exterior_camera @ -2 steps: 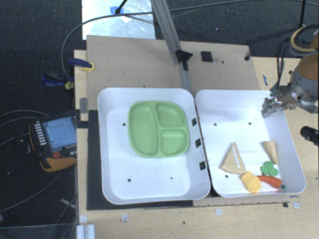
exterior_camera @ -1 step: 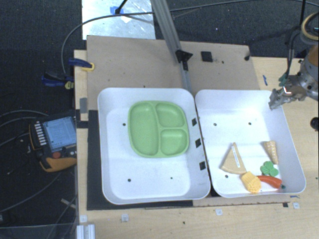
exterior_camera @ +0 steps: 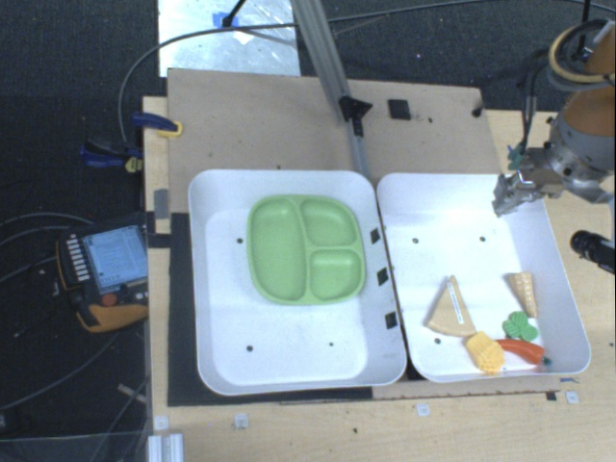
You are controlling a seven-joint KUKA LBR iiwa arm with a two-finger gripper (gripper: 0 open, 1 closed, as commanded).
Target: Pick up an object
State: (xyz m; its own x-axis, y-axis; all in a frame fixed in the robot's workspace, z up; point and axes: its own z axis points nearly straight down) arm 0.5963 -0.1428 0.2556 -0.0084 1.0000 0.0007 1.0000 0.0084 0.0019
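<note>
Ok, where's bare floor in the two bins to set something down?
Right white bin: its upper and left floor is bare, bordered by the gripper above and the tan wedge below. Its lower right corner is crowded: yellow corn cob, orange carrot, cone. Left white bin: bare below the green divided plate.

Evenly and softly lit from above, with only faint shadows along the inner walls of the two white bins. Strong glare on the silvery sheet at top left, washed nearly white. Dark floor grainy and low in detail. Overall soft, low in resolution; small toys blurred at their edges, arm slightly smeared.
</note>
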